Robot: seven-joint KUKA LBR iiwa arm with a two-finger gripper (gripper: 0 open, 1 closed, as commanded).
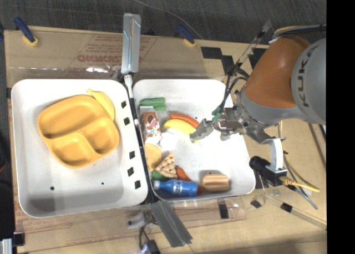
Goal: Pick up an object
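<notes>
My gripper (202,129) hangs over the middle of the right bin (233,89), just right of a yellow toy piece (178,126) and an orange sausage-shaped piece (184,118). Nothing is visibly held in it. Along the bin's left side lie a green piece (153,103), a brown and white packet (150,126), a white piece (168,142), a round yellow piece (152,152) and a pizza slice (166,165). At the front edge lie a blue bottle (176,187) and a brown bread roll (215,181).
The left bin (33,192) holds a yellow divided tray (77,130) with a banana (103,102) against its far side. The grey and orange arm (277,86) covers the right bin's right rim. A metal divider (131,42) stands between the bins at the back.
</notes>
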